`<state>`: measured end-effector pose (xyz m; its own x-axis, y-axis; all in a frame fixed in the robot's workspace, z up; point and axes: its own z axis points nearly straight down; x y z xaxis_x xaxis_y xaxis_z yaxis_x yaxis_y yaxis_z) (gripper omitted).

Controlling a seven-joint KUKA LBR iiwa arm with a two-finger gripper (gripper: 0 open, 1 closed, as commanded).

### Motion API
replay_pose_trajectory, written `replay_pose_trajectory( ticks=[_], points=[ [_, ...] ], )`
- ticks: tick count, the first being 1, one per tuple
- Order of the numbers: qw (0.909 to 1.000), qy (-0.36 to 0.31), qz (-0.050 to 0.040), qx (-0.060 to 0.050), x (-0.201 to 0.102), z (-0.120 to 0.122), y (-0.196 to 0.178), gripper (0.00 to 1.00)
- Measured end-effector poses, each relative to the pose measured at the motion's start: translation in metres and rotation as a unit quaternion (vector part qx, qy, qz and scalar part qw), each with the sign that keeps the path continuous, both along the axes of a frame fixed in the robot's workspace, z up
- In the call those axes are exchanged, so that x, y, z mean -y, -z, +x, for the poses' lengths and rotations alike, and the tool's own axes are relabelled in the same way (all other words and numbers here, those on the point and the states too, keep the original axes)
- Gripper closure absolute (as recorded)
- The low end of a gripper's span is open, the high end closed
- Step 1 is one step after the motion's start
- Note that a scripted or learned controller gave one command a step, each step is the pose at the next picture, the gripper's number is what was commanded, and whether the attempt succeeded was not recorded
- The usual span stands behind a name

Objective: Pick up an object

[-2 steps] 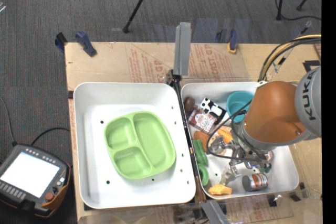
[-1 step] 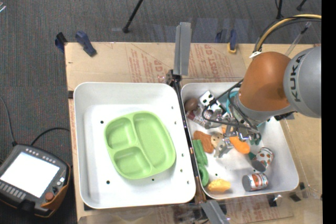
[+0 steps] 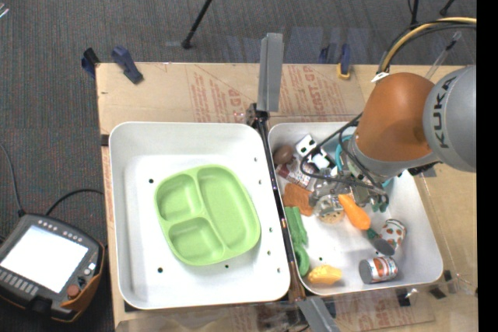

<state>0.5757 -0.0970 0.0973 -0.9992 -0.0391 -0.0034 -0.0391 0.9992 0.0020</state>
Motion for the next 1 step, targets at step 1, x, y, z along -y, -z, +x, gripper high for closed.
replay_pose_trajectory(
  ticks=[1],
  points=[
    [0.9964,-0.084,-0.0012,0.006,-0.0519,0.0218,-0.1337,1.0]
  ],
)
